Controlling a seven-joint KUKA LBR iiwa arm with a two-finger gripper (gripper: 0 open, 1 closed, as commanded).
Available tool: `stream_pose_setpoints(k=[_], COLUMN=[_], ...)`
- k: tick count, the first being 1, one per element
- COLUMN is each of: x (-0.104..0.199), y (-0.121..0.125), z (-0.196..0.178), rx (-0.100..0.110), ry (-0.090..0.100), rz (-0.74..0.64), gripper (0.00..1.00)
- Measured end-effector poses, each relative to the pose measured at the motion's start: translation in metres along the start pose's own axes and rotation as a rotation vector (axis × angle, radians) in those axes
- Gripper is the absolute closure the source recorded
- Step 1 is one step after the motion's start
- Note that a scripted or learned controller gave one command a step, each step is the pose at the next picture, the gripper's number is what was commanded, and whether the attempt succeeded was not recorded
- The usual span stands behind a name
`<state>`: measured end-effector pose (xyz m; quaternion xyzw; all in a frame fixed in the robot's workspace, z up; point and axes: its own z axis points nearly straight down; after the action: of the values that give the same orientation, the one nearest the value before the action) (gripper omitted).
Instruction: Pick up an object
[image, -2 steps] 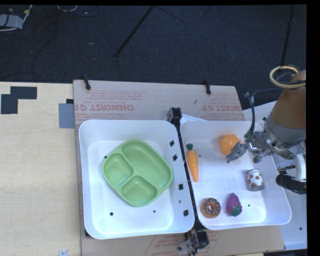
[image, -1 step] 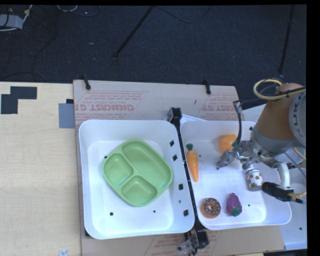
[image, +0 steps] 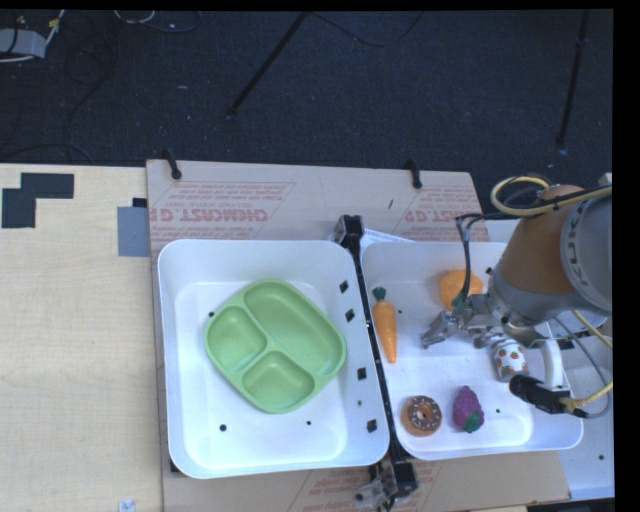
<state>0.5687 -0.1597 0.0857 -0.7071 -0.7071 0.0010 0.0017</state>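
From my station, the left bin (image: 190, 300) holds a green divided plate (image: 275, 345) at frame centre-left. In the right bin (image: 420, 265) lie a carrot (image: 384, 325), a donut (image: 421, 414) and purple grapes (image: 467, 408). The claw (image: 445, 328) hovers right of the carrot, near an orange fruit (image: 455, 287), presumably positioned for a grasp; it appears spread, gripping nothing.

We see two shallow white plastic bins (image: 190, 300), smooth with a soft sheen. The pale green three-compartment plastic tray (image: 275, 345) looks smooth and semi-matt. Under the bins lies a matt brown cardboard sheet (image: 250, 205) with red print, on a light wood-grain benchtop (image: 70, 350). The small grey metal gripper (image: 445, 328) looks dull, and the orange plastic carrot (image: 384, 330) looks smooth.
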Motion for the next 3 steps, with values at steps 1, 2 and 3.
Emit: stream_pose_setpoints(k=[1,2,3], x=[-0.001,-0.003,-0.003], y=[0.001,-0.002,-0.01], z=[-0.013,-0.055,-0.1], rx=[-0.002,-0.005,-0.004], ry=[0.0,-0.001,-0.001], rz=[0.002,0.005,0.004], gripper=[1.0,1.0,1.0])
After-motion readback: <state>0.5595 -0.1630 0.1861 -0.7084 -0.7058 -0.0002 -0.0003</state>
